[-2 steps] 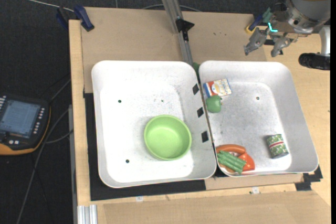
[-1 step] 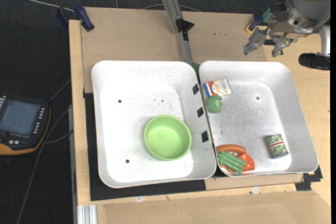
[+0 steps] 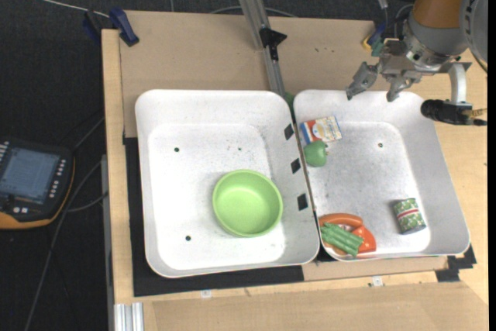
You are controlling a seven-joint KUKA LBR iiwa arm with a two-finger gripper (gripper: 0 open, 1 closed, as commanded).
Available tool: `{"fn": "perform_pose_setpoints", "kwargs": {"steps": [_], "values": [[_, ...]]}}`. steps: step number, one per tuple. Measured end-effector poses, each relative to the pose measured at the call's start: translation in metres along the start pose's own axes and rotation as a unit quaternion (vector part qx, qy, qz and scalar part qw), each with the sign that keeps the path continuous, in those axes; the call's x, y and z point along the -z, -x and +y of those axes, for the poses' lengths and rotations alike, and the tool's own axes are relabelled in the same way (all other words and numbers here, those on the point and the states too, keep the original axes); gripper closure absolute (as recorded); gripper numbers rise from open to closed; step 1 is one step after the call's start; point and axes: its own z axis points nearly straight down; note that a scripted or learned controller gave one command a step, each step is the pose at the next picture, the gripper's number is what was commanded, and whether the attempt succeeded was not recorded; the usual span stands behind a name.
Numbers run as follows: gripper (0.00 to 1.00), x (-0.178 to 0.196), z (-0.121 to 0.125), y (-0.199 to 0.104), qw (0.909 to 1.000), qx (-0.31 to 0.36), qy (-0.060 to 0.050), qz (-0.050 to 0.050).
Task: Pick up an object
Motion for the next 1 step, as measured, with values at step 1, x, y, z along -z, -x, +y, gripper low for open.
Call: {"fn": "perform_pose_setpoints", "kwargs": {"steps": [1], "values": [[0.00,-0.0516,-0.0105,-0.0008,1.0000,0.000,0.001,0.000]]}}
